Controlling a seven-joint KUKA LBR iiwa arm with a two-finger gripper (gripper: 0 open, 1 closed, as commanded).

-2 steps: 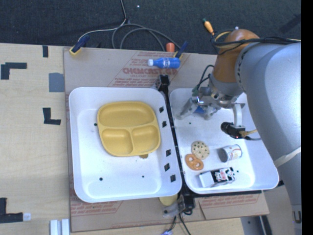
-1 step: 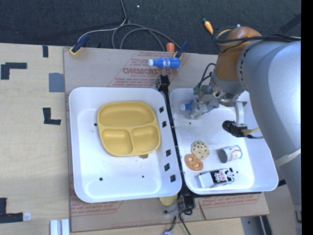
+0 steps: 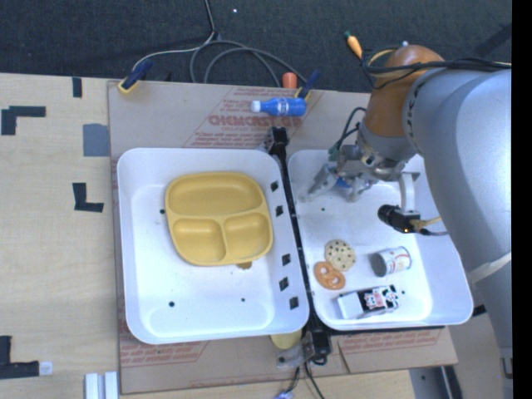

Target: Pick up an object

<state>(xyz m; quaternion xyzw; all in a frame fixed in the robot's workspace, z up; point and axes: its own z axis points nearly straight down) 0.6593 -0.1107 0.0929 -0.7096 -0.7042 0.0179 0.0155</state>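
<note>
While gripper [image 3: 339, 181] hovers by right bin [image 3: 449, 260] back rim, fingers spread, nothing held.

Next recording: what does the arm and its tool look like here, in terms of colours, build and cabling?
The arm is thick and rounded, with a smooth pale grey shell and an orange band above the wrist. Thin dark cables loop over that orange section, and an orange-tipped cable end sticks up nearby. The tool is a small grey metal assembly with two thin fingers.
</note>
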